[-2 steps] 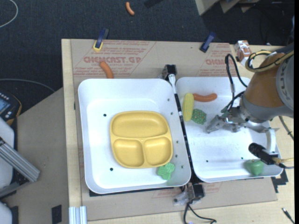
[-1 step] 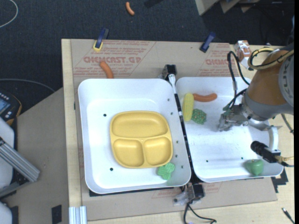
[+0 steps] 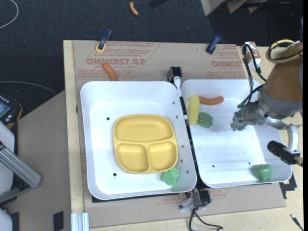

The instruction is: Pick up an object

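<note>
In the right bin (image 3: 226,172) lie a yellow corn cob (image 3: 193,109), a green broccoli piece (image 3: 204,120) touching it, an orange sausage (image 3: 211,100) near the back wall, and a green pepper-like piece (image 3: 263,171) at the front right corner. My gripper (image 3: 239,121) hangs over the right half of this bin, about a hand's width right of the broccoli, pointing down. Nothing shows between its fingers. The left bin (image 3: 96,143) holds a yellow three-compartment plate (image 3: 144,143) and a green leafy piece (image 3: 171,176) at the plate's front right edge.
An orange sausage (image 3: 110,71) lies on the cardboard behind the left bin, and another (image 3: 134,8) on the dark floor beyond. Clamps (image 3: 102,41) (image 3: 213,43) hold the cardboard's back edge. Cables run along the arm (image 3: 284,88) at the right.
</note>
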You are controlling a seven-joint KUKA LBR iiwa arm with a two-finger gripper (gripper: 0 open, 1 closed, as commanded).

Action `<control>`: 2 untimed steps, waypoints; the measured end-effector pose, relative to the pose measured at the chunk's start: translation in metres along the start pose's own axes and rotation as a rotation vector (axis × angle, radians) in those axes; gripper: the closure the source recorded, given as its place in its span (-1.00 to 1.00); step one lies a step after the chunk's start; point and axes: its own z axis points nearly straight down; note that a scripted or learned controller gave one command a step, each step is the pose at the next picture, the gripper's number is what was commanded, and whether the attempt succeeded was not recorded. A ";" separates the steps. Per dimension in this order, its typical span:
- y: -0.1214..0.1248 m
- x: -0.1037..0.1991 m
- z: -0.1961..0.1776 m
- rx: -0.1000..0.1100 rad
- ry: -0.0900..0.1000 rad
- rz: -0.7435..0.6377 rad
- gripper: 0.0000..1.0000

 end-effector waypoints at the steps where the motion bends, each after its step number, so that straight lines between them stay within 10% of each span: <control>1: 0.012 0.001 -0.057 -0.004 -0.001 -0.002 1.00; 2: 0.013 0.001 -0.082 0.000 0.000 -0.001 1.00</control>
